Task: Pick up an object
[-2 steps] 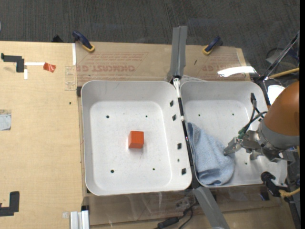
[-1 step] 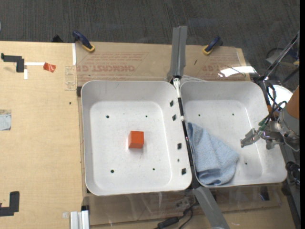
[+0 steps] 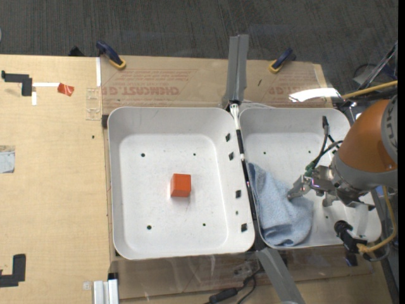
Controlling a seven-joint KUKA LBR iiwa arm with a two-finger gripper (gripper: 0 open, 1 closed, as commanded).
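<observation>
An orange cube (image 3: 181, 185) rests near the middle of the left bin (image 3: 126, 138). A light blue cloth (image 3: 277, 209) lies crumpled in the front left of the right bin (image 3: 285, 122), against the divider. My gripper (image 3: 297, 192) reaches in from the right, low over the right bin, at the cloth's upper right edge. I see nothing held in it. The orange-banded wrist (image 3: 373, 138) hangs over the right bin's right side.
A grey divider bar (image 3: 236, 68) runs between the bins at the back. Two clamps (image 3: 111, 54) (image 3: 281, 60) hold cardboard (image 3: 171, 84) behind the bins. A wooden bench top (image 3: 50, 189) lies to the left. Cables (image 3: 354, 242) trail by the right bin's front right corner.
</observation>
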